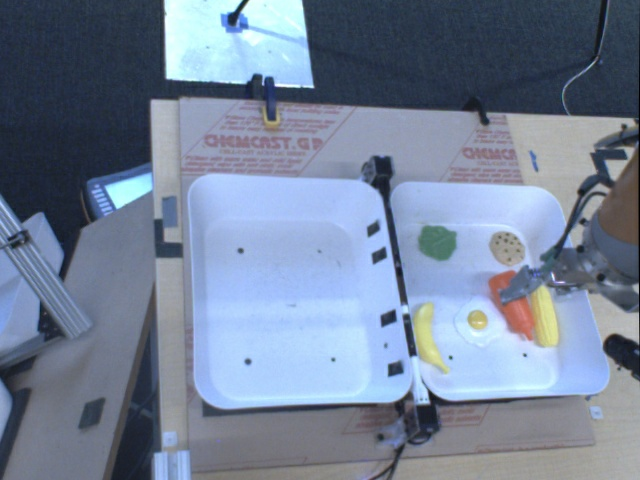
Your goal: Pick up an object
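The right bin [470, 200] holds several toy foods. A green leafy piece [437, 241] lies near its left side, a round cookie [507, 246] to its right. Lower down sit a fried egg [478, 322], a banana [429, 336], an orange-red carrot [514, 307] and a yellow corn cob [545, 314]. My gripper [528, 284] reaches in from the right and hangs low over the top ends of the carrot and the corn. I cannot make out whether anything sits between its tips.
The left bin [215, 208] stands beside the right one, with a black clip strip [392, 268] along their shared edge. Both rest on a cardboard sheet [340, 136]. The arm's grey body [615, 238] fills the right edge of the bench.
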Robot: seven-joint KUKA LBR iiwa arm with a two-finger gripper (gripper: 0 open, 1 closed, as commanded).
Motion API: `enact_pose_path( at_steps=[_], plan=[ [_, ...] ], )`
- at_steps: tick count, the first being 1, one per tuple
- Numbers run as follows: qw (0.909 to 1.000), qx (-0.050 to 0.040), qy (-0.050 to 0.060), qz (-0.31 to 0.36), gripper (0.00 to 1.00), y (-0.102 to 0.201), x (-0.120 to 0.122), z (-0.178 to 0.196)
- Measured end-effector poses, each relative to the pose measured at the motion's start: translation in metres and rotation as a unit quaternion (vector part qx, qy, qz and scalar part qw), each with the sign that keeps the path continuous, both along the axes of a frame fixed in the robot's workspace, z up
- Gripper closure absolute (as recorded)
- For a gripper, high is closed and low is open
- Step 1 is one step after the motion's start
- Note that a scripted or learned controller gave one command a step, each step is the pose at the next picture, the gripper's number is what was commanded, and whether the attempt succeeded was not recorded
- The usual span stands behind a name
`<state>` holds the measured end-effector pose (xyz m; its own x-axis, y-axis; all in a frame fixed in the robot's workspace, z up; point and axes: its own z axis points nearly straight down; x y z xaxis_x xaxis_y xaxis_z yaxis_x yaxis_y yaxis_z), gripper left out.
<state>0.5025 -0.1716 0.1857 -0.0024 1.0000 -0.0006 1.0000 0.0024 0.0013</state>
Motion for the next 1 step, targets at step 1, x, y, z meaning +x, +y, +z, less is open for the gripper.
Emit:
enact_pose_path(
  at_steps=[1],
  plan=[
    [1.0000, -0.0002, -0.002, 0.002, 0.00, 0.0248, 0.0592, -0.1052]
  ],
)
